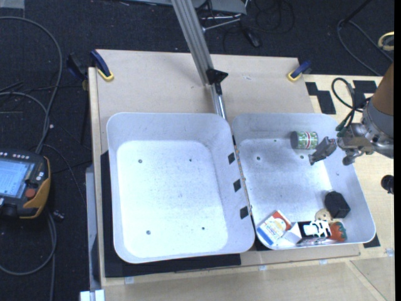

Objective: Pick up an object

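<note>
My gripper [335, 153] hangs over the right bin [276, 130] near its right wall, open, with nothing between its fingers. A small green and white can [305, 140] lies on its side just up and left of the left fingertip [320, 152], apart from it. A black block [336, 203] sits below the gripper by the bin's right wall. In the bin's front corner lie a red, white and blue packet [274, 226], a black and white item [314, 229] and a red piece [338, 232], close together.
The left bin [125, 130] lies beside the right one, their rims meeting at the middle. A slanted metal pole [194, 33] rises from the back of the bench. Clamps [102, 68] hold the bench's back corners. A teach pendant [22, 184] lies on the floor at left.
</note>
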